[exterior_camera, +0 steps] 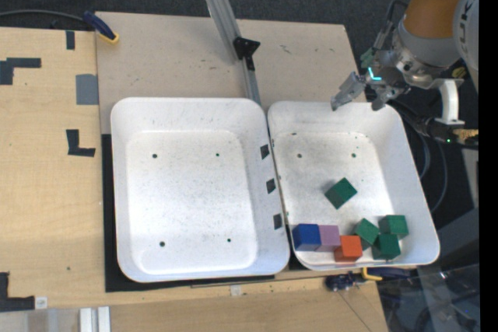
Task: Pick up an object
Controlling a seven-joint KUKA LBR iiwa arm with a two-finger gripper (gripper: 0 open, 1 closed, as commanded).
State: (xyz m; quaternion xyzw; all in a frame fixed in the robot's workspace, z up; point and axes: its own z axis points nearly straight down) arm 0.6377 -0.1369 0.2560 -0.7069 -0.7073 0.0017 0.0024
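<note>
The gripper (pixel 359 96) hangs spread and empty over the right bin's (pixel 416 190) twelve o'clock rim. A green block (pixel 340 192) lies mid-bin; six more blocks (pixel 350 239) cluster at six o'clock.

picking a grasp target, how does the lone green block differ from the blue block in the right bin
The lone green block sits apart near the middle of the right bin, turned diagonally; the blue block lies at the near edge, roughly squared to the bin wall. The green one has open space all round; the blue one touches a purple block. Both look similar in size.
</note>
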